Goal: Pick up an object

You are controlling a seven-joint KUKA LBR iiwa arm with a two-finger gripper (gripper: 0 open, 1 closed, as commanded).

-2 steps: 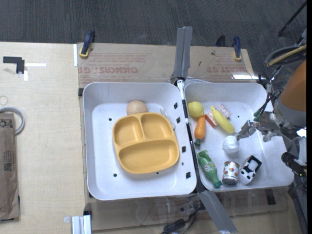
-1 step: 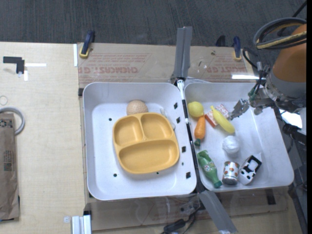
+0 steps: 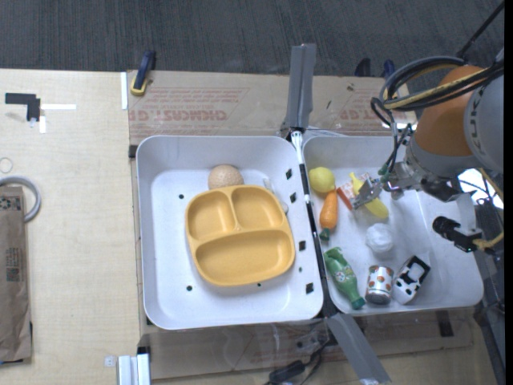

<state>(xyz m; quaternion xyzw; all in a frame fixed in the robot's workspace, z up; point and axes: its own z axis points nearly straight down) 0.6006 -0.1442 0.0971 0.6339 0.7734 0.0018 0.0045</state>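
Hand (image 3: 370, 192): seen low in the right bin (image 3: 449, 291), over a yellow object (image 3: 377, 208).
Hand state: cannot be told.

Arm (image 3: 469, 127) cut off at right edge; upper links out of frame. Gripper (image 3: 370, 192) sits over a yellow item (image 3: 377, 208) w/ red-orange bit beside it; item partly covered, type can't be ID'd. Tan ball (image 3: 225, 176) partly hidden behind yellow divided plate (image 3: 240, 235). Brown bag (image 3: 14, 271) cut off at left edge. Can (image 3: 379, 282) label too small to read.
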